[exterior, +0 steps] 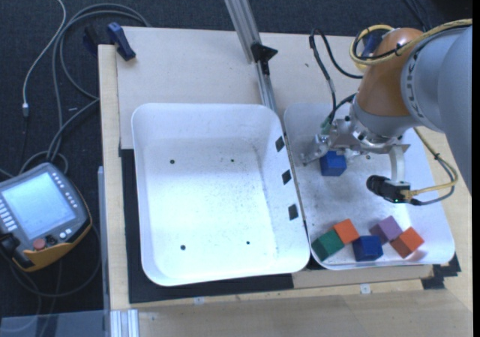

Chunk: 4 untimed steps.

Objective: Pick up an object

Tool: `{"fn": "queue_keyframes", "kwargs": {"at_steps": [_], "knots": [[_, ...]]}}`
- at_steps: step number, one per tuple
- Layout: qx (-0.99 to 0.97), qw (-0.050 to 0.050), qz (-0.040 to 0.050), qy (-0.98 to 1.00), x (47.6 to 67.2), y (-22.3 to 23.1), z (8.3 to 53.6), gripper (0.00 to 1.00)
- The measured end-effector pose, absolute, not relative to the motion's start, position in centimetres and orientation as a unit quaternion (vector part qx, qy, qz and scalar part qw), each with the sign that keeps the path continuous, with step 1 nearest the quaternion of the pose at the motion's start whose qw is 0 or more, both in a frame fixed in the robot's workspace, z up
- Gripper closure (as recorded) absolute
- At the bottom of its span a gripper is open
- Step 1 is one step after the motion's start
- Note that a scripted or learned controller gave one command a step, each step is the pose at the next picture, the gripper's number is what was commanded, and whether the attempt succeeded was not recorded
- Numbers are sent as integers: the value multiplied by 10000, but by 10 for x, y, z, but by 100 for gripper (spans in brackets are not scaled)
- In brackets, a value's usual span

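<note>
A blue block [333, 164] lies in the upper middle of the right bin [315, 121]. My gripper [331, 149] hangs directly over its top edge, at the end of the grey arm with the orange band [386, 88]. The wrist hides where gripper and block meet, so I cannot see whether they touch or whether the block is lifted. Along the bin's near edge sit a green block [324, 243], an orange block [346, 231], a second blue block [367, 248], a purple block [388, 229] and a red-orange block [409, 241].
The left bin [150, 125] stands beside the right one, sharing a raised wall [289, 178]. A metal pole [240, 13] slants up from between the bins at the back. A black cable end [386, 188] hangs from the arm over the right bin.
</note>
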State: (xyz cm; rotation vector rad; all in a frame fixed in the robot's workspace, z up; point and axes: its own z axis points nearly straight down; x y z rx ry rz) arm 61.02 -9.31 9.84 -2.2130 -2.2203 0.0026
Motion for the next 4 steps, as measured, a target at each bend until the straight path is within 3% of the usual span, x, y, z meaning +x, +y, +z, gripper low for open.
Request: {"fn": "queue_keyframes", "kwargs": {"at_steps": [1,2,3,4], "knots": [[-7080,10,0,-7062,553,-112,170,0],[-7054,11,-1,-7088,622,-89,96,0],[-7057,-28,-34,-7085,600,-59,205,0],[-7071,-85,-40,-7070,601,-83,120,0]]}}
